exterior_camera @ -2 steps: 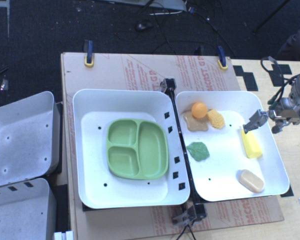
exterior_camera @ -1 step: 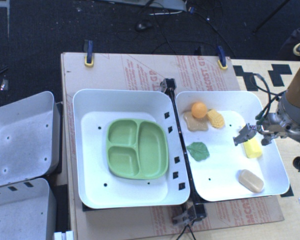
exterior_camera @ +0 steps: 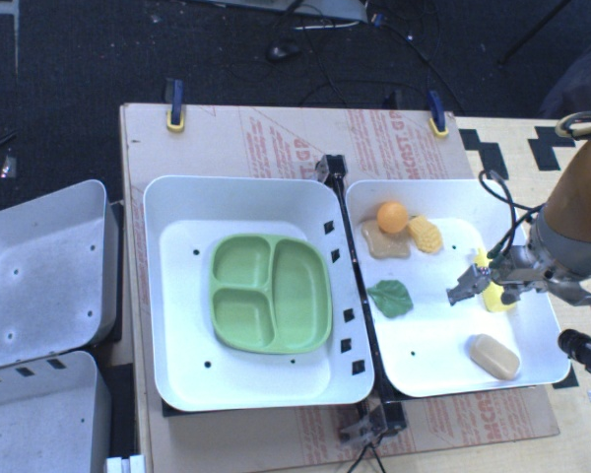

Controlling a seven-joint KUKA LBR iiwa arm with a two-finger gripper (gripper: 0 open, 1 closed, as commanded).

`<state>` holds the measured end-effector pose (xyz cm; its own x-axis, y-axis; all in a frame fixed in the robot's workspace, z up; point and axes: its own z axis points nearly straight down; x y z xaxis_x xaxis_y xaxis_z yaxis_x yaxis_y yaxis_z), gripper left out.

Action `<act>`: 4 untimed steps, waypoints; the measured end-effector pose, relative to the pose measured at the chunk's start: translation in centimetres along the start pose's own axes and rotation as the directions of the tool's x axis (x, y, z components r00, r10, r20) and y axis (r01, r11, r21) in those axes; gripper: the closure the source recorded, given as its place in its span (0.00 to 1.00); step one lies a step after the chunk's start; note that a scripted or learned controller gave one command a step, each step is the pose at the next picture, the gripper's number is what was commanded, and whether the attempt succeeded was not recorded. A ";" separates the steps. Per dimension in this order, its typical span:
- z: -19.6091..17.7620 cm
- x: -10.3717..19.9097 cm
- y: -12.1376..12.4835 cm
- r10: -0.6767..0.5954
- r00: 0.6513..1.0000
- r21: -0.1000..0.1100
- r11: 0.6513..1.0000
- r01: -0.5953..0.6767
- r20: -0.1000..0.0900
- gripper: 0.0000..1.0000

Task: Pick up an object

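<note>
1. Dark floor w/ cables at far side; bench topped by a cardboard board (exterior_camera: pixel 227 131), clamps on its far edge.
2. Left bin (exterior_camera: pixel 167 294): a green 3-section tray (exterior_camera: pixel 272 294) lying flat in the middle.
3. Right bin (exterior_camera: pixel 433 333), far-left corner: orange ball (exterior_camera: pixel 392 217), yellow corn (exterior_camera: pixel 425 235) just right of it, tan toast (exterior_camera: pixel 386 244) touching the ball's near side.
4. Green leaf (exterior_camera: pixel 391 298) near the bin's left wall, mid depth, apart from the rest.
5. Tan oval (exterior_camera: pixel 494 356) at near-right, alone.
6. Arm (exterior_camera: pixel 571 225) comes in from the right; gripper (exterior_camera: pixel 463 289) sits low over the right bin's mid-right, betw. corn and oval, touching neither.
7. Grip state (spread / pressed together): can't tell. Nothing seen held.
</note>
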<state>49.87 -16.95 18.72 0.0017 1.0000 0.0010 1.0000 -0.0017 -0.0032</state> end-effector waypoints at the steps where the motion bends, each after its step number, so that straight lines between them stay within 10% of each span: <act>1: 4.4 0.1 0.5 -0.001 1.000 0.000 1.000 0.001 0.000 0.00; 2: 3.2 0.1 0.5 -0.001 1.000 -0.004 1.000 0.001 0.001 1.00; 4: -3.7 0.2 1.6 -0.004 1.000 -0.006 1.000 0.004 0.002 1.00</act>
<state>51.51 -16.77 22.42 -0.0024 1.0000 -0.0013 1.0000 0.0024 0.0027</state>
